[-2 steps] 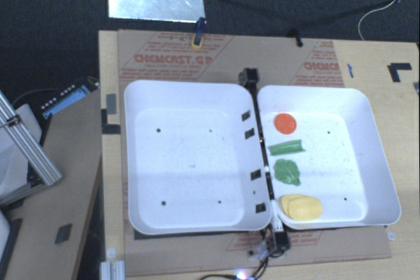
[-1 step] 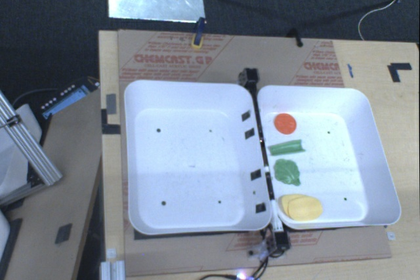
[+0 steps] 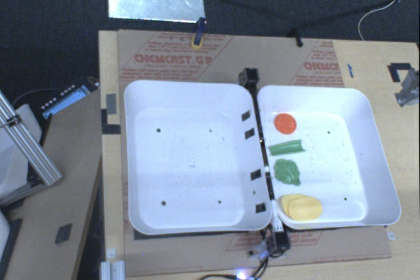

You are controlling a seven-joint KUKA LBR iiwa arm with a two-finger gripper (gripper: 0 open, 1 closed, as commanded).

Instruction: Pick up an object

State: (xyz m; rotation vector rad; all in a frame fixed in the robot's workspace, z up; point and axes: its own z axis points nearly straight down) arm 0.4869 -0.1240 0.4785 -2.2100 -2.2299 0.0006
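Red round piece point(image 3: 285, 122): lies flat in the right bin point(image 3: 377, 141), near the top of its left side.
Green long piece point(image 3: 286, 147): lies just below the red round piece, a little apart.
Green bumpy piece point(image 3: 287, 171): sits just below the green long piece.
Yellow lump point(image 3: 302, 207): rests in the bottom left corner, close to the wall.
Why there: probably dropped loose and slid toward the middle wall; all four in a row, none stacked, so easy to reach from above.
Right bin: holds all four pieces; wide bare floor on its right half.
Left bin point(image 3: 141, 141): white floor with a few small dark dots.
Pincer point(image 3: 407, 87): maybe the grey bit at the right edge, well apart from the pieces; wide or narrow, cannot tell; nothing picked up yet.
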